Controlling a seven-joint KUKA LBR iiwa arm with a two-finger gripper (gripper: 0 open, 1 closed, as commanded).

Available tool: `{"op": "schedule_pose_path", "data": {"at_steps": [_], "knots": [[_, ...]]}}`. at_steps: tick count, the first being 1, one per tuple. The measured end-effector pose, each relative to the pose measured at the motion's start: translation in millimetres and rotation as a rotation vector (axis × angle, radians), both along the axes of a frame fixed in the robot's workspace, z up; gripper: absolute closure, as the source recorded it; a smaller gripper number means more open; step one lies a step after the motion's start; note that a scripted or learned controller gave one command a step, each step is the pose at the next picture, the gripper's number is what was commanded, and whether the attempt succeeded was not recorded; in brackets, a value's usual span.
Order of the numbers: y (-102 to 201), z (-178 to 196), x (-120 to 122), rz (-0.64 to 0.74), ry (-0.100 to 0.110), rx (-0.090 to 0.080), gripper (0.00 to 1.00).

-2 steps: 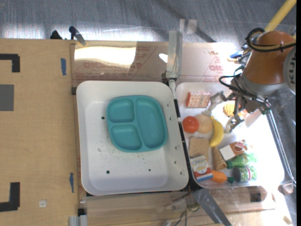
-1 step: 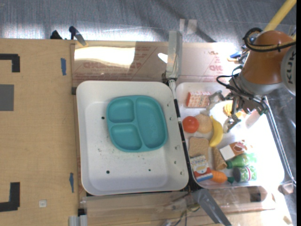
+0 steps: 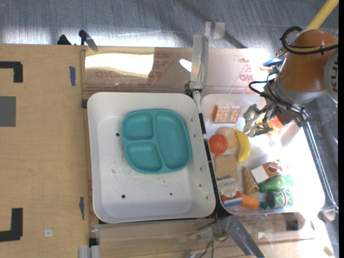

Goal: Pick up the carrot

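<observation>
Cardboard bench [image 3: 37, 144] bears two white bins [image 3: 102, 144], carrot [image 3: 248, 201] inside.

Strong light falls from above and behind the bench, laying a bright glare band on the clear sheet [image 3: 121, 63] just beyond the left bin [image 3: 102, 144] and washing the grey floor above it pale. The right bin [image 3: 306, 160] is overexposed along the side farthest from the left bin, its white floor blown out so that edges of items there fade. The left bin is evenly lit, with a soft shadow under the teal plate [image 3: 157, 140], and the picture is slightly soft throughout.
</observation>
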State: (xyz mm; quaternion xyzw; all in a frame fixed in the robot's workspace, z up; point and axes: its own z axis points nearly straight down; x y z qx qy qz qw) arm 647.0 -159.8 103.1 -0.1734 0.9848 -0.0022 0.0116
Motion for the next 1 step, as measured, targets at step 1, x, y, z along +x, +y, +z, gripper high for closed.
{"op": "schedule_pose_path", "data": {"at_steps": [1], "knots": [[-53.6, 179.9, -22.4, -0.102, -0.001, -0.005, 1.0]]}}
